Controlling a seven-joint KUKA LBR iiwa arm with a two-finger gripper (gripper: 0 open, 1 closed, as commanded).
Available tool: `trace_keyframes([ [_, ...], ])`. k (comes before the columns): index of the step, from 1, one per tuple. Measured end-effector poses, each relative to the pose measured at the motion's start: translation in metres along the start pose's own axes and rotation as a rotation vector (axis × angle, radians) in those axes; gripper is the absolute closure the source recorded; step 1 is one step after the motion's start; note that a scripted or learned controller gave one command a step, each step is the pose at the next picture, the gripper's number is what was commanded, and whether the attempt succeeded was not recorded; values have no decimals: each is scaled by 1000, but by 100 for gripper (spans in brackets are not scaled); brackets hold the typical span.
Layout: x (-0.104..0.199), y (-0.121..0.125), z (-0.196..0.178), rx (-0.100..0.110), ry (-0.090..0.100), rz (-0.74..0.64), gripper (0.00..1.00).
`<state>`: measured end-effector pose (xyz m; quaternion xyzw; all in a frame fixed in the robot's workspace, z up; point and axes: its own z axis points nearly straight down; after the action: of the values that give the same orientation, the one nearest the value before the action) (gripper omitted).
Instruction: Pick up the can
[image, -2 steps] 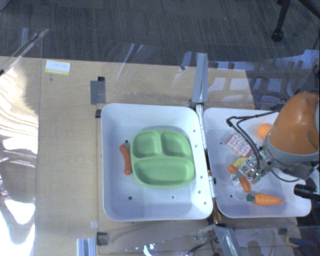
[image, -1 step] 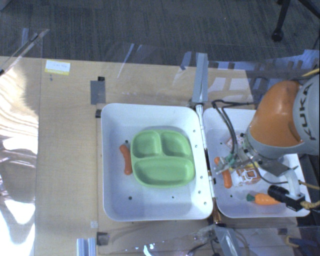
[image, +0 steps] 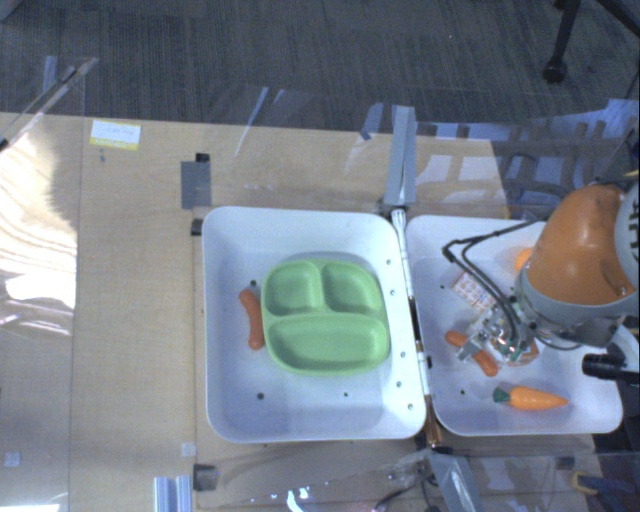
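Observation:
In the right bin (image: 440, 245), a small object with a pale, red-speckled label (image: 470, 290) lies near the middle; it looks like the can, partly crossed by a black cable. My gripper (image: 503, 342) is low in this bin, just below and to the right of that object, under the arm's orange band (image: 583, 250). A small orange carrot piece (image: 472, 352) lies right beside the gripper's left side.
A toy carrot with a green top (image: 531, 399) lies near the right bin's front. An orange item (image: 522, 260) peeks out by the arm. The left bin (image: 225, 300) holds a green divided plate (image: 325, 315) and an orange sausage-shaped piece (image: 252, 318).

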<state>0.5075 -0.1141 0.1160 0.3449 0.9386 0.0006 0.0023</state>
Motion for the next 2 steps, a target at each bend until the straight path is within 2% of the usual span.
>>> trace_keyframes([
  [1, 59, 40, -69, -1, 0, 423, 100],
  [2, 84, 70, -88, 1, 0, 1130, 100],
])
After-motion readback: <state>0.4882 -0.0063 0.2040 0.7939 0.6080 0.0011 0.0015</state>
